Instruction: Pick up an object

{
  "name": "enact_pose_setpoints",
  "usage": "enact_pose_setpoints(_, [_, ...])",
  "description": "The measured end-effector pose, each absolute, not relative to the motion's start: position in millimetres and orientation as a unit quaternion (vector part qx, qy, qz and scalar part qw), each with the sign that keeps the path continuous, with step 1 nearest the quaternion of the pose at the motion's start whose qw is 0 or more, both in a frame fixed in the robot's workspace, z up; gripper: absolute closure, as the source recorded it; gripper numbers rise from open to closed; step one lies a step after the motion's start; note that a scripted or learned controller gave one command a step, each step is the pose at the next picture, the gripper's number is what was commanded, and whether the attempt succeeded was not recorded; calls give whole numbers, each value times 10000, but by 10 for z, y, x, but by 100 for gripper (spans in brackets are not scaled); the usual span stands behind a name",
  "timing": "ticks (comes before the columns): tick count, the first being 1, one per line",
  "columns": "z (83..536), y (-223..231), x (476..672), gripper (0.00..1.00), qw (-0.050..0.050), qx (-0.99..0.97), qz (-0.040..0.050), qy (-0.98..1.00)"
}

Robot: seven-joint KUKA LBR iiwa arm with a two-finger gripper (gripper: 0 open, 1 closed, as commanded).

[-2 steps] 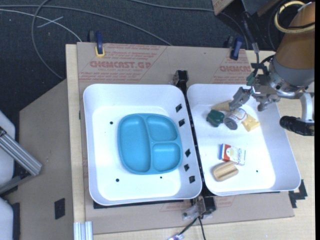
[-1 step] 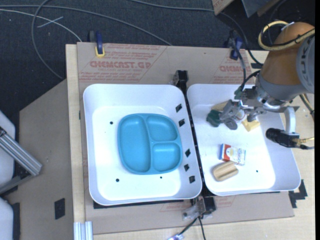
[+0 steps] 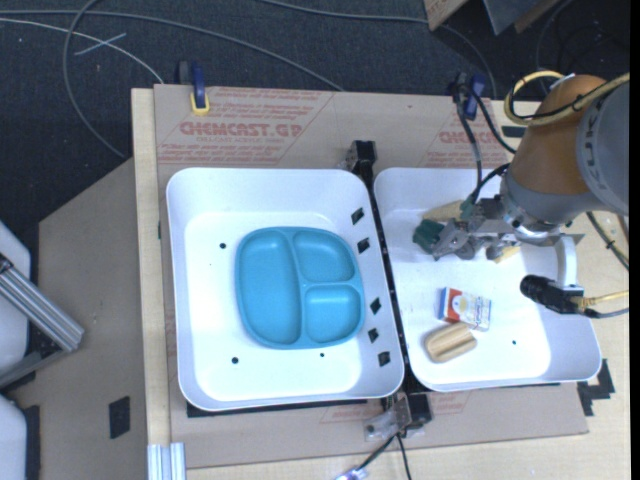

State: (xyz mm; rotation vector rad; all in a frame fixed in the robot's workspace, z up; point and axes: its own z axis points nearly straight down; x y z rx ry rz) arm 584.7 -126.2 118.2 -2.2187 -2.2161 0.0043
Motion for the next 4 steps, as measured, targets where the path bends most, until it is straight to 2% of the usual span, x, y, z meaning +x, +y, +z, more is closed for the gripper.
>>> enact_pose_setpoints(1, [831, -1255, 5843, 0, 25, -7071, 10, -7071])
enact_pose_setpoints(2, [963, -1255, 5856, 100, 8, -7072, -5, -7071])
enact_pose_setpoints(4, [2240, -1334, 5956, 100, -36, -7067, -23, -7075])
